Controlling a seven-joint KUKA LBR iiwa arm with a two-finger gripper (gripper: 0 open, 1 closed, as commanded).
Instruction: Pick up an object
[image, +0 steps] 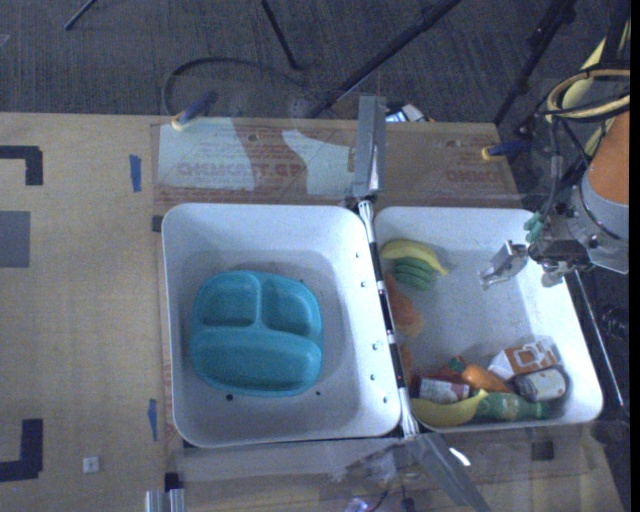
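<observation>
Lying at the near edge of the right bin (585, 395): a yellow banana (447, 410), a small can (441, 389), an orange carrot (484, 378), a little box (541, 384). Sitting in the left bin (180, 300): a blue tray (257, 332) with three parts. Farther back, another banana (412, 254) beside something green (412, 273). Hanging above the right bin's far side, gripper (520, 262) with fingers apart, holding nothing.

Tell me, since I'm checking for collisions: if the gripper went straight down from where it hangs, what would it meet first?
Probably bare floor of the right bin. The gripper hangs above a clear patch; the toys lie off to the sides. Depth is hard to judge.
</observation>
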